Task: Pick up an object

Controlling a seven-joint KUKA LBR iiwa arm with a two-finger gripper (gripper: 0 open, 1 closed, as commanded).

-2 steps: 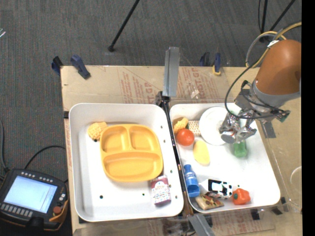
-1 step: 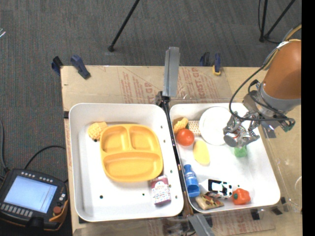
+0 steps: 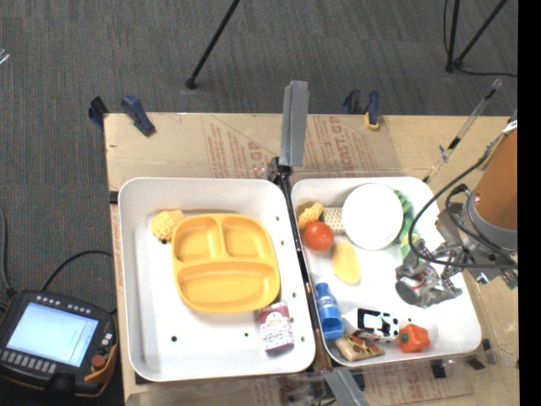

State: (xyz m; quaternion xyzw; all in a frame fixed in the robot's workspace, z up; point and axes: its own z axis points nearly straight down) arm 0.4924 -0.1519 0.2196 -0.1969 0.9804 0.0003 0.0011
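Camera view showed the gripper (image 3: 427, 279) low over the right bin (image 3: 470, 311), above bare white floor near its right wall; whether its jaws were apart or together could not be told. No object was visibly held. Candidate objects lay in that bin: a smooth red tomato (image 3: 319, 236), a round white plate (image 3: 372, 216), a pale yellow oval piece (image 3: 346, 262), a blue plastic bottle (image 3: 327, 309) and an orange pepper (image 3: 413, 337). The left bin (image 3: 139, 311) held a glossy yellow three-compartment tray (image 3: 226, 262), a bumpy corn cob (image 3: 166, 222) and a small pink carton (image 3: 276, 327), its print illegible. The brown tabletop (image 3: 220, 142) bore red lettering, unreadable.
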